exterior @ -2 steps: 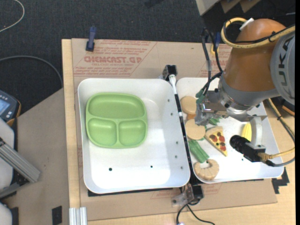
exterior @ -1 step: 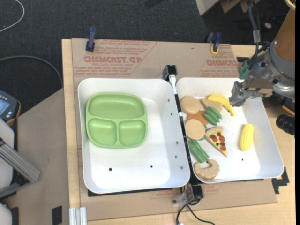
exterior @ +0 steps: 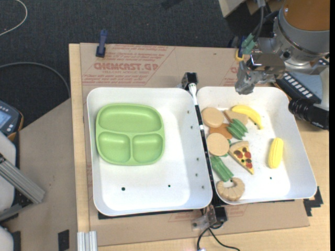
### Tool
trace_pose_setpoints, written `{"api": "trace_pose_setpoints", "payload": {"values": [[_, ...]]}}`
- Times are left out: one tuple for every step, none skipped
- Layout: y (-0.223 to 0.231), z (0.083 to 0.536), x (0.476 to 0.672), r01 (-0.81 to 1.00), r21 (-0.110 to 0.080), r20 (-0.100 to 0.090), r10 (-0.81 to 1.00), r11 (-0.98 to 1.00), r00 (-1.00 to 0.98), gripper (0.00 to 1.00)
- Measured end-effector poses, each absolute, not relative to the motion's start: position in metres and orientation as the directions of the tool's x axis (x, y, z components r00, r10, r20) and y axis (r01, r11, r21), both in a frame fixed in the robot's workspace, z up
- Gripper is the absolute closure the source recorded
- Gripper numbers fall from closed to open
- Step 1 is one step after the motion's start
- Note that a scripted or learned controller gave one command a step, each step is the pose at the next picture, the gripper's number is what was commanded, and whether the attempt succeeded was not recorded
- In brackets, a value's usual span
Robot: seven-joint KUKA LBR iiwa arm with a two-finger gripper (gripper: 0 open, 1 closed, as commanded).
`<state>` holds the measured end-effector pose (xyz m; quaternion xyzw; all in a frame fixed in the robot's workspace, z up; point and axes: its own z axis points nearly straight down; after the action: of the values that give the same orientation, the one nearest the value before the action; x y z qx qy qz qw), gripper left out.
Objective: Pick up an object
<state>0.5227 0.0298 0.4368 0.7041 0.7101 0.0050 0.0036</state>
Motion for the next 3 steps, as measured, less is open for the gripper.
{"api": "trace_pose_setpoints", "payload": {"values": [[-0.052,0.374,0.541,1.000,-0.007,-0.003,1.000,-0.009,0.009,1.00],[0.036,0.399,0.494,1.000,0.000,0.004,1.000,0.010,-0.010,1.00],[0.108,0.336,0.478,1.000,-0.009,0.001,1.000,0.008,-0.008,1.00]]}}
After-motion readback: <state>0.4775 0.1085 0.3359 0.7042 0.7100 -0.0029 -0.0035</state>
